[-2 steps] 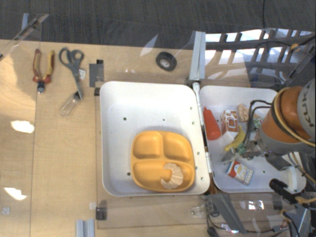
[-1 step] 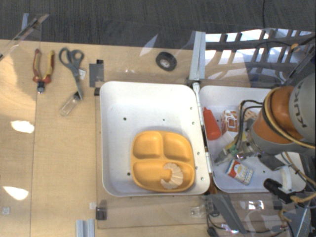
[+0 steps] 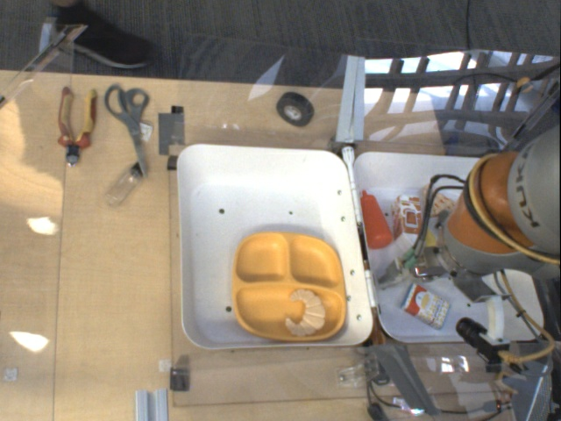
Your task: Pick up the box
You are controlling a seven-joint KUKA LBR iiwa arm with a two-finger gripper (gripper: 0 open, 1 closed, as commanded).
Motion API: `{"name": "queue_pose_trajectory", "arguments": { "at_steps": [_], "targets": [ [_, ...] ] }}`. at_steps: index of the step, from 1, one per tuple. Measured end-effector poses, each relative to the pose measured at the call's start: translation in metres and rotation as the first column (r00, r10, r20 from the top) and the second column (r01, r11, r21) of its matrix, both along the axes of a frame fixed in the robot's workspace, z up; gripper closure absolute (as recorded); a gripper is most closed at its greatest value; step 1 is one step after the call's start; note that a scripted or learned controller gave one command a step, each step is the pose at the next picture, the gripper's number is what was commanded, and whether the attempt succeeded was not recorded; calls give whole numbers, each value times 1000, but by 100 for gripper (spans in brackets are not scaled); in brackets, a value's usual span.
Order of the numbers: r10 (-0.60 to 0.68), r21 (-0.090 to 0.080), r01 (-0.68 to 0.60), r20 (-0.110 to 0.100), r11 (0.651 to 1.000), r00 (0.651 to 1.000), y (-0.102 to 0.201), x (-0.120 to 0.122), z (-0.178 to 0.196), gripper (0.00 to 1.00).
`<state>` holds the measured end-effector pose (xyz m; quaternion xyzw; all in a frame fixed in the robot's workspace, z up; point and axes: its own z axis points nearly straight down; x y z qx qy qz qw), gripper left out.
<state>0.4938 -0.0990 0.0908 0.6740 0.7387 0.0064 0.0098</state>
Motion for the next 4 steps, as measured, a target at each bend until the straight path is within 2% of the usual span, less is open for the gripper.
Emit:
{"name": "queue_pose_trajectory", "arguments": {
  "at_steps": [1, 2, 3, 4],
  "targets": [
    [6, -4, -6, 9, 1000, 1000, -1, 3, 12, 100],
    [6, -4, -6, 9, 1000, 1000, 0, 3, 12, 0],
    [10, 2, -10, -6, 1000, 1000, -37, -1, -1, 0],
    [-8, -2, 8, -2, 1000, 1000, -4, -1, 0, 0]
  ]
}}
